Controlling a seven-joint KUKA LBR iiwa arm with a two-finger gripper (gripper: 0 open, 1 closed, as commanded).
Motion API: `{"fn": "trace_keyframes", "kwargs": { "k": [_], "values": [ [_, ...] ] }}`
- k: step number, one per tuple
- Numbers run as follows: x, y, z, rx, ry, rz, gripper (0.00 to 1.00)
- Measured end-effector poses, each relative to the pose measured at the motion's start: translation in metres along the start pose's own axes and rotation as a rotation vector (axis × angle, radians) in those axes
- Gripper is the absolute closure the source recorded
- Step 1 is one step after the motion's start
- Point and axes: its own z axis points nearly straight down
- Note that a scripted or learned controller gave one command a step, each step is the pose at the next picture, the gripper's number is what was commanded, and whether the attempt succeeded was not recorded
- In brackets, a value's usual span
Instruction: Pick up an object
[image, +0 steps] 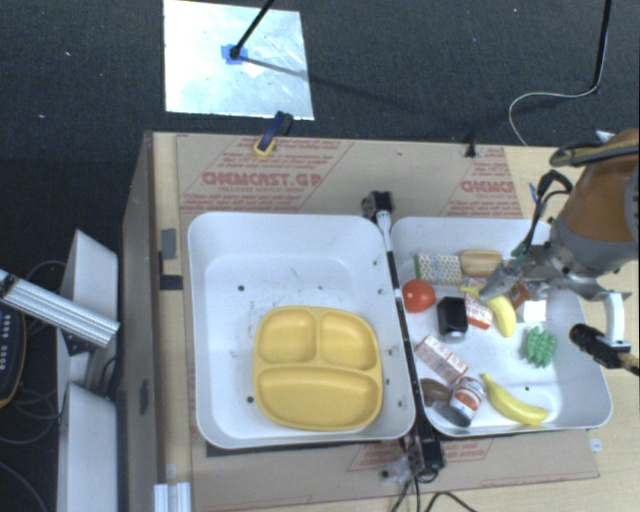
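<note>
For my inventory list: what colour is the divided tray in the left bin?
Yellow: the divided plastic tray shows best in the camera view.

A dark carpeted floor (80, 120) is being seen across the upper and left parts of the frame. A shiny silver sheet (235, 60) is being lit brightly at the upper left centre. A brown board printed with red lettering (300, 165) is being shown at centre, while a white cable (560, 95) is being trailed at upper right.
</note>
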Motion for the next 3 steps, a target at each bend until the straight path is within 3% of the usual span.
{"fn": "trace_keyframes", "kwargs": {
  "k": [1,2,3],
  "values": [
    [0.062,0.010,0.042,-0.010,-0.005,0.000,0.00],
    [0.077,-0.027,0.047,0.000,0.002,-0.001,0.00],
    [0.077,-0.026,0.036,-0.002,0.001,-0.002,1.00]
  ]
}}
